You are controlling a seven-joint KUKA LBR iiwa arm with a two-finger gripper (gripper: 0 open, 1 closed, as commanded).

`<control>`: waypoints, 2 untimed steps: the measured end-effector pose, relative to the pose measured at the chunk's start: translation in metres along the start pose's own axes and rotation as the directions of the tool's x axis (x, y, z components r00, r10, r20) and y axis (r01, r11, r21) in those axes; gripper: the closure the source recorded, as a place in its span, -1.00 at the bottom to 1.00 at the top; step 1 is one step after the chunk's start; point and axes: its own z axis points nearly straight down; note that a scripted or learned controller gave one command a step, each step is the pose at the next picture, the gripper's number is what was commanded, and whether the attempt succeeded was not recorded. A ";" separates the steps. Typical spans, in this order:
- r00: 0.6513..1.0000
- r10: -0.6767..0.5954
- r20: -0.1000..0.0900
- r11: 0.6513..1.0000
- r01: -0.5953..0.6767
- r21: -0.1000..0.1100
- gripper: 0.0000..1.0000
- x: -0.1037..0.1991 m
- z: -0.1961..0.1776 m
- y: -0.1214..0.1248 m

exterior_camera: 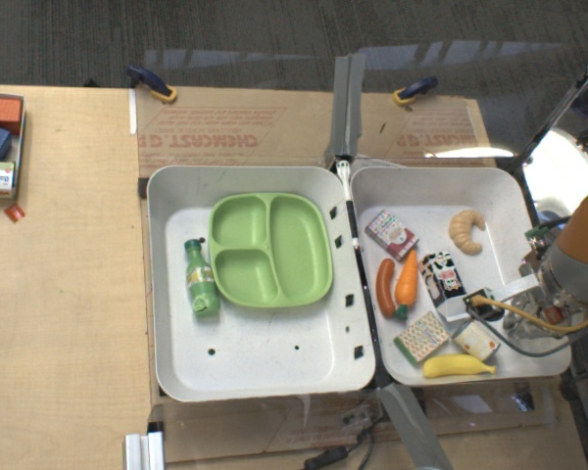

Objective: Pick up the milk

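Though the pincer shows no clear state, the milk lies nearby.

Diffuse overhead light is falling evenly on the bench; the left bin and right bin are reading bright white. A hard glare patch is blowing out beside the right bin's far right rim, and a thin streak is shining on the cardboard. The green plate and green bottle are casting faint, soft shadows. The floor is rendering dim. Print on the milk is smearing; the arm is blurring at the frame edge. Bin rims are bowing slightly.
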 end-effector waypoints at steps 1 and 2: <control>1.000 0.000 0.000 1.000 0.000 0.000 1.00 -0.001 0.000 0.006; 1.000 0.000 -0.001 1.000 0.000 0.001 1.00 -0.002 0.000 0.009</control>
